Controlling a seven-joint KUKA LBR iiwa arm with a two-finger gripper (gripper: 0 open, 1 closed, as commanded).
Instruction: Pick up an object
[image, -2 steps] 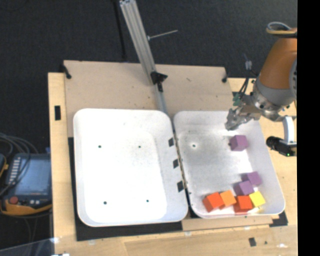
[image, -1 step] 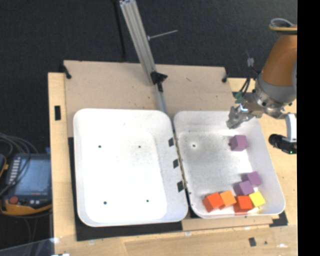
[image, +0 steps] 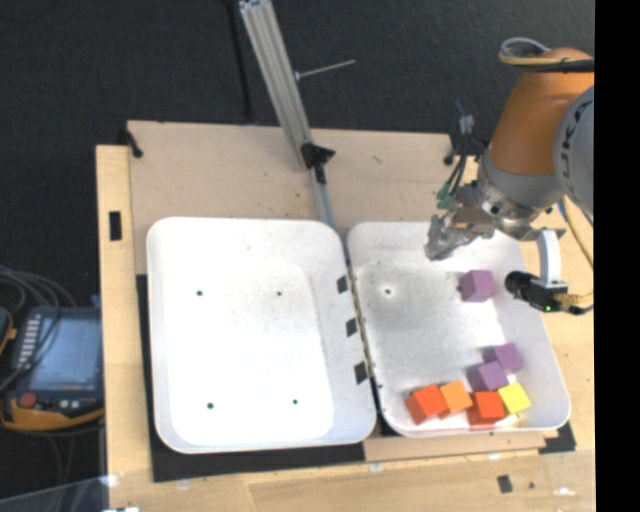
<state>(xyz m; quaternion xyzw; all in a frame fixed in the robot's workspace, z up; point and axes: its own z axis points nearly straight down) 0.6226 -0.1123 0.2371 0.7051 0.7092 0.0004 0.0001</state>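
Now, scene: two white bins side by side on a wooden bench; left bin (image: 245, 335) bare plastic with dark specks, right bin (image: 400, 330) carrying small blocks
Gripper: gripper (image: 441, 241) hangs over the far part of the right bin, with nothing between its tips; too small and blurred to tell whether it is spread or pressed together
Nearest target: lone purple cube (image: 477, 286) sits apart in the right bin, just near and right of the gripper, with free floor all round it
Cluster: at the near right corner lie an orange-red block (image: 428, 403), an orange block (image: 456, 396), a red block (image: 488, 406), a yellow block (image: 515, 398) and two purple blocks (image: 496, 367), touching or nearly so
Handling, as a judgement: the cubes look small, light and stiff, likely foam or painted wood; flat matte faces should give a fair grip, little risk of breakage
Where to hold: across two opposite flat sides of the lone cube, tips coming straight down beside it; the clustered ones leave scant room for fingers
Risk: a light cube may skid on the smooth bin floor if one tip touches first
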